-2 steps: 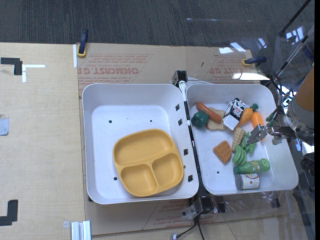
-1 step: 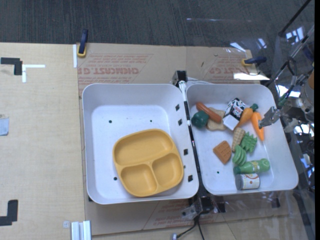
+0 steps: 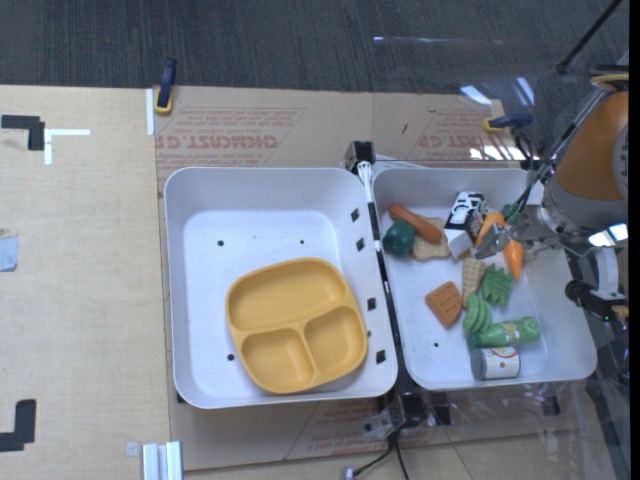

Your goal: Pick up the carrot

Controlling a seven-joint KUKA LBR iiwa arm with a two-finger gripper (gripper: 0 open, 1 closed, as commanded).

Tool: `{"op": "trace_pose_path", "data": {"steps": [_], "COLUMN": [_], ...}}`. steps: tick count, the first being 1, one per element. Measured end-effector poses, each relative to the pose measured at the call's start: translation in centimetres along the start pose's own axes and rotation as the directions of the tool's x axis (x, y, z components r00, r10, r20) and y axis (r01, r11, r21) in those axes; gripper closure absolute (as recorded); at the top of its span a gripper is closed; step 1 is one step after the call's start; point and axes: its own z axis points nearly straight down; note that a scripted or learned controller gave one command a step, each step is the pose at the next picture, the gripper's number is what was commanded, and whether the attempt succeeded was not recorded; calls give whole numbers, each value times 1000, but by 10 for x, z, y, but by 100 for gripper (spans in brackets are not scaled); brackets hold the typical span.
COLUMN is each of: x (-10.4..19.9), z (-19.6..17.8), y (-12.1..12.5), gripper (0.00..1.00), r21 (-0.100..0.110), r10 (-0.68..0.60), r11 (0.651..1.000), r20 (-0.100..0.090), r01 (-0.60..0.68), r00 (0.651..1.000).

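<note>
Counting the bench gives two white bins: the left bin [image 3: 190, 298] holds one yellow plate [image 3: 295, 323] with three compartments, and the right bin [image 3: 560, 353] holds everything else. In the right bin lie one sausage [image 3: 415, 223], one dark green pepper [image 3: 398, 238], one bread slice [image 3: 432, 252], one black-and-white carton [image 3: 465, 210], one cracker [image 3: 443, 303], one leafy green [image 3: 496, 286], one bunch of green pods [image 3: 477, 316], one green bottle [image 3: 507, 333] and one can [image 3: 495, 365]. There is one carrot [image 3: 513, 257], near the right bin's far right side, its tip pointing toward the near edge. A smaller orange piece [image 3: 487, 230] sits just left of it; what it is cannot be told.

Reaching in from the right, the gripper [image 3: 504, 236] hangs low over that same cluster. The carrot lies just beside it, on its near side, close enough that touching or apart cannot be told. Whether the gripper is open or closed cannot be told either, nor whether it holds anything.
</note>
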Motion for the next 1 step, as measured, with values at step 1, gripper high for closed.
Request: {"op": "trace_pose_path", "data": {"steps": [1], "x": [-1], "z": [-9], "y": [0], "gripper": [100], "r21": [-1], "r10": [0], "r11": [1000], "r20": [4], "r01": [0], "r00": [1000]}}
